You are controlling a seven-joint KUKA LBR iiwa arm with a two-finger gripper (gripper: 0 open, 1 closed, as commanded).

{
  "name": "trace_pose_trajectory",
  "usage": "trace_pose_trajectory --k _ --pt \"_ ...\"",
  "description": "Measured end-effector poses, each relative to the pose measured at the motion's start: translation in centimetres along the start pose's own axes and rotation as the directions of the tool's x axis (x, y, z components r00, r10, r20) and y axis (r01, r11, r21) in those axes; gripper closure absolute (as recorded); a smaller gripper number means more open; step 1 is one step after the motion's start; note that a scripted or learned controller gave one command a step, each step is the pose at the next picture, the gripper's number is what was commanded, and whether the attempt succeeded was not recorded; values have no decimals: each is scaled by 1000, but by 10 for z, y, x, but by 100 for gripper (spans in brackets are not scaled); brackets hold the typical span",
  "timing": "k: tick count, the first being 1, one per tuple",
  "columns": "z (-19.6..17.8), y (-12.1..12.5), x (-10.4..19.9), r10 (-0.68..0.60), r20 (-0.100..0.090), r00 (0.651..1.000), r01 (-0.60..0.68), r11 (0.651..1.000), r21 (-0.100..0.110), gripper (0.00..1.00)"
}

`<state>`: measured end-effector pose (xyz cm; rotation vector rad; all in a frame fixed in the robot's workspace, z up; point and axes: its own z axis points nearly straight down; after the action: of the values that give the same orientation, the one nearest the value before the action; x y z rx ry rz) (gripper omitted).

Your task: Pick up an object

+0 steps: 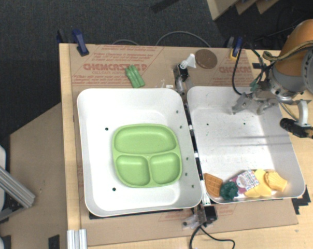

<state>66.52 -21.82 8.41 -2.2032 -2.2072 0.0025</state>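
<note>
Objects for picking, toy food pieces [247,184], sit bunched in the right bin's [239,139] near corner; left bin [94,139] carries a green divided tray [146,154]. Gripper [252,104] hangs over the right bin's far edge, well apart from the pile; whether it is open or closed, cannot tell. Risk: crowded pieces against the bin wall could block a clean grasp. Tabletop [110,66] is printed cardboard; dark carpet beyond.
</note>
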Motion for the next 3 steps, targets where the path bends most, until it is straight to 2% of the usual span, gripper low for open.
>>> trace_pose_trajectory --k 1,2,3 --pt "0 0 0 -1 0 1000 1 1000 0 0" --pt "-62 1 -5 2 18 1000 -2 1000 -24 0" --pt "3 -46 4 3 13 1000 -3 1000 -12 0"
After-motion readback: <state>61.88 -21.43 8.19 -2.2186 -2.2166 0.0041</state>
